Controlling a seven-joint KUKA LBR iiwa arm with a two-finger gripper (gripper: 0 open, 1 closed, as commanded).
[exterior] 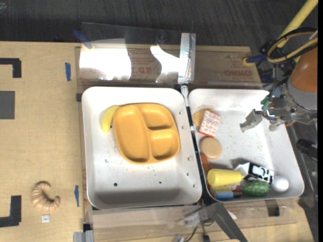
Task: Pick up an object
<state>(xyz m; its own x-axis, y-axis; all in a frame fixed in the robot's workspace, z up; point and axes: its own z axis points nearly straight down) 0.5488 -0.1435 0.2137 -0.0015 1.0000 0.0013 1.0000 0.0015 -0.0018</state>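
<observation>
Gripper: metal fingers spread, grasping nothing, above right bin. Right bin's near-left corner: glossy yellow cylinder, bumpy green oval, tan disc. Left bin: smooth orange compartment tray.

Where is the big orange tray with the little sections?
The orange tray lies in the left white bin, filling its middle. A yellow banana-like piece peeks out from under the tray's left edge.
</observation>
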